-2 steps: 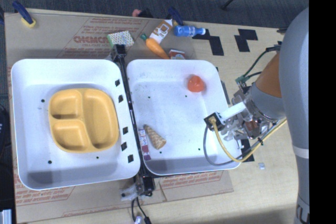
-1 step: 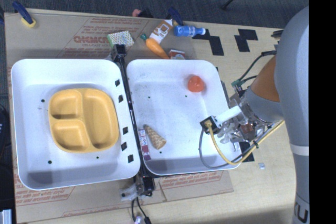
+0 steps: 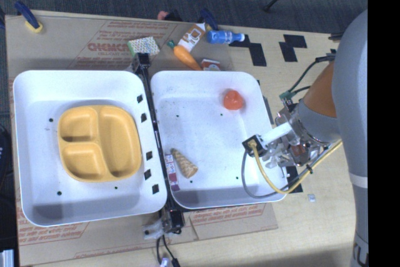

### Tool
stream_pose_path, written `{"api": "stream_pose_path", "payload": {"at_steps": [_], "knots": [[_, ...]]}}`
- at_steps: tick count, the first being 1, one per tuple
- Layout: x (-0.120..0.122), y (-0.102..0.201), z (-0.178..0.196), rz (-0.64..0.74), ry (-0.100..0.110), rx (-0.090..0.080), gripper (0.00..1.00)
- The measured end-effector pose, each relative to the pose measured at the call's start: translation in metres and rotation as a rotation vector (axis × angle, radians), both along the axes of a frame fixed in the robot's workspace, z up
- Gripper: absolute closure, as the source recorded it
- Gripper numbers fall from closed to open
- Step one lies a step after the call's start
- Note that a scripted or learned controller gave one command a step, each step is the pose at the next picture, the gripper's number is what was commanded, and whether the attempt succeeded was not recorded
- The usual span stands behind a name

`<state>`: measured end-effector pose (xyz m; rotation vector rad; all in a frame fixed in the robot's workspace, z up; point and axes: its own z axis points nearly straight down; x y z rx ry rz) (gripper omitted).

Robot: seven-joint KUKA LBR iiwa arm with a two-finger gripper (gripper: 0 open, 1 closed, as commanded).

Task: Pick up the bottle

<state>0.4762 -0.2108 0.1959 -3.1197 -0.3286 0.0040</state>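
Observation:
A small blue bottle [image 3: 220, 37] lies on its side on the cardboard behind the right bin [image 3: 206, 191], outside it. Beside it, to the left, lies a white and orange bottle [image 3: 192, 37]. My gripper [image 3: 275, 155] hangs over the right rim of the right bin, low on that side and far from both bottles. A yellow cable loops below it. Nothing shows in its grasp.
The right bin holds a red-orange round fruit [image 3: 232, 99] and a tan cone [image 3: 184, 163]. A yellow divided plate [image 3: 99, 142] fills the left bin [image 3: 25, 134]. An orange carrot [image 3: 186, 57] and a green patterned packet [image 3: 143, 45] lie behind the bins.

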Motion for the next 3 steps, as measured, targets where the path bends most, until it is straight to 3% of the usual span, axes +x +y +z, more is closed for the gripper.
{"api": "stream_pose_path", "payload": {"at_steps": [1,2,3], "knots": [[0.0,0.036,-0.002,-0.001,0.003,0.001,1.0],[0.0,0.004,0.012,-0.004,0.001,0.0,1.0],[0.0,0.001,0.007,-0.004,0.002,0.001,1.0]]}}
